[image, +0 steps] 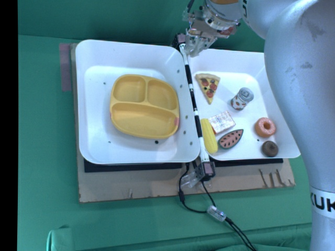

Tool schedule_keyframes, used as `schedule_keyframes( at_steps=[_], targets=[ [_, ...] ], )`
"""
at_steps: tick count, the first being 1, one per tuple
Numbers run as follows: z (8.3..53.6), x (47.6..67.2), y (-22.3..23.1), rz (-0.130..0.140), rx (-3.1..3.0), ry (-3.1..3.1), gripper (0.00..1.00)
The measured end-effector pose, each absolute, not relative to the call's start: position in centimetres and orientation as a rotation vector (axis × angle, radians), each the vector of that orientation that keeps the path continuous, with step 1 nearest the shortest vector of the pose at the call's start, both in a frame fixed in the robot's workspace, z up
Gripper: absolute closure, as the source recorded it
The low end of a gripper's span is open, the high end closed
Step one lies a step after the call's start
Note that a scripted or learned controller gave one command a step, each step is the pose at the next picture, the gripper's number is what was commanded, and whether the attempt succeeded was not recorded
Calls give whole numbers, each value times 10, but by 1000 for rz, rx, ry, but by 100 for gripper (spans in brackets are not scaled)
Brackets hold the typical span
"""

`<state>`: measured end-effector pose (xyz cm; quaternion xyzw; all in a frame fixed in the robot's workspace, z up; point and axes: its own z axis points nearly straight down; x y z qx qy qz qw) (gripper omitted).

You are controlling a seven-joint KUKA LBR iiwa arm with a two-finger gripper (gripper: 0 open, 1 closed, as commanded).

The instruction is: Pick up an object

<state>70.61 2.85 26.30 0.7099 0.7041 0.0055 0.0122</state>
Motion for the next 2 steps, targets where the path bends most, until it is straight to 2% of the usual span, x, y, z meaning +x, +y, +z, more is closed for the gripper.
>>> schedule_keyframes(
  at_steps=[2],
  targets=[
    [261,707,32,13,2210,2185,0]
  ],
)
